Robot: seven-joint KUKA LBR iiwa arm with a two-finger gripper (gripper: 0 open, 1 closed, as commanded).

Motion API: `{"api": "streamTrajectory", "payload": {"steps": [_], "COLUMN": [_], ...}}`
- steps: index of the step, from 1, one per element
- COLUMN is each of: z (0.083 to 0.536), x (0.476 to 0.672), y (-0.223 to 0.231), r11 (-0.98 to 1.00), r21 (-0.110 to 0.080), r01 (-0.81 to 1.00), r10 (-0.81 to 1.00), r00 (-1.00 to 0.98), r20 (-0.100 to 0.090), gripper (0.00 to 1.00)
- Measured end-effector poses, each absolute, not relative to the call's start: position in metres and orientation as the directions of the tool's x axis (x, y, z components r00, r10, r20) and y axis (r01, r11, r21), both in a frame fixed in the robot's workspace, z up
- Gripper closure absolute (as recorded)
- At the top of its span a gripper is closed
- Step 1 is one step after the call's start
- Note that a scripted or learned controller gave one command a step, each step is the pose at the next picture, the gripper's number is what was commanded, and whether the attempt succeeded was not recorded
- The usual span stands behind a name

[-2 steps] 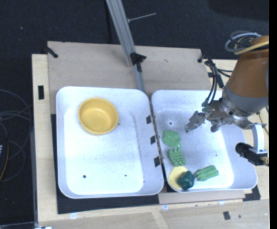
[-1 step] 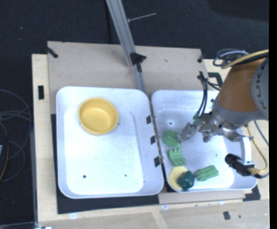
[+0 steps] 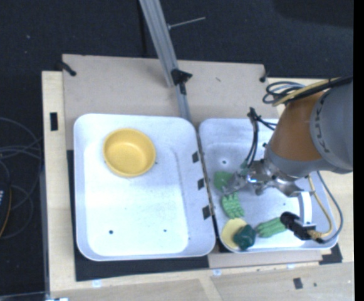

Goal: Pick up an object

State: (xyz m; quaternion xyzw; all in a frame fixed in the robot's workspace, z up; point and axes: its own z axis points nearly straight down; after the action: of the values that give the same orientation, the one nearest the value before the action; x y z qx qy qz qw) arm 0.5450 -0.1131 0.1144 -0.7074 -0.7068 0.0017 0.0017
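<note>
Nearby, ridged green block

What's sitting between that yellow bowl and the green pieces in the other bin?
In the camera view, only bare white bin floor and the two bins' adjoining rims separate the yellow bowl from the green pieces.

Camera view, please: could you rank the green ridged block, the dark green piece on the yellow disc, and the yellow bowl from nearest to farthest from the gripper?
From the gripper:
1. Green ridged block, just below it, right bin.
2. Dark green piece, near that bin's front edge.
3. Yellow bowl, far off in the left bin.
</note>
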Motion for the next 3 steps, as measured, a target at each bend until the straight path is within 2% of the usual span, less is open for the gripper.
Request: {"api": "streamTrajectory", "payload": {"steps": [1, 2, 3], "z": [0.1, 0.112, 0.157], "x": [0.545, 0.546, 0.547], "y": [-0.114, -0.114, -0.106], "r11": [-0.001, -0.002, 0.001], "r21": [0.0, 0.003, 0.005], "r01": [1.0, 1.0, 1.0], "r10": [1.0, 1.0, 1.0], "r00": [0.001, 0.002, -0.001], "r20": [-0.001, 0.001, 0.0], "gripper": [0.0, 1.0, 1.0]}}
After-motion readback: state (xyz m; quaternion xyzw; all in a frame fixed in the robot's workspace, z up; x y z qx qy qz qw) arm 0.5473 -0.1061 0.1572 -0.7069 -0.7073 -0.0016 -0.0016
